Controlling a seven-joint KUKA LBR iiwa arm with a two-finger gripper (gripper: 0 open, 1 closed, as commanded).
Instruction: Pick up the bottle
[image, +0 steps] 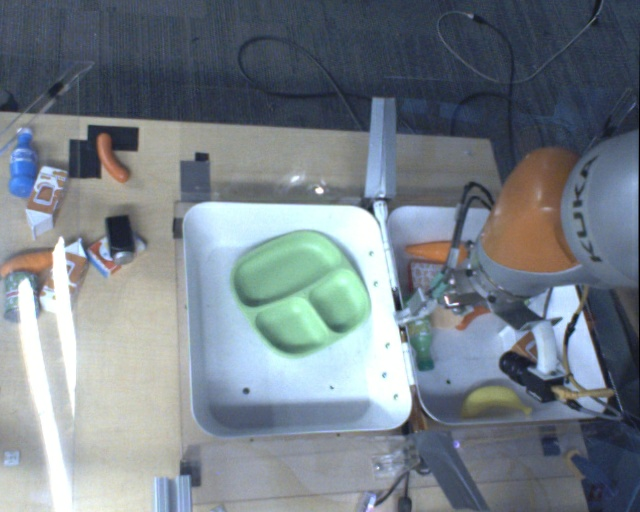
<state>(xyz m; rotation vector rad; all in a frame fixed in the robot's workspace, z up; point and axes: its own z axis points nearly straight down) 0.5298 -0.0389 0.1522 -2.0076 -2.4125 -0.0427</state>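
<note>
The green bottle (423, 345), right of the green tray (300, 290), seems light and slippery; take its middle. I cannot tell the state of the tool (426, 308).

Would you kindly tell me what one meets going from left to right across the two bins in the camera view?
Green divided tray → small green bottle → banana.
</note>
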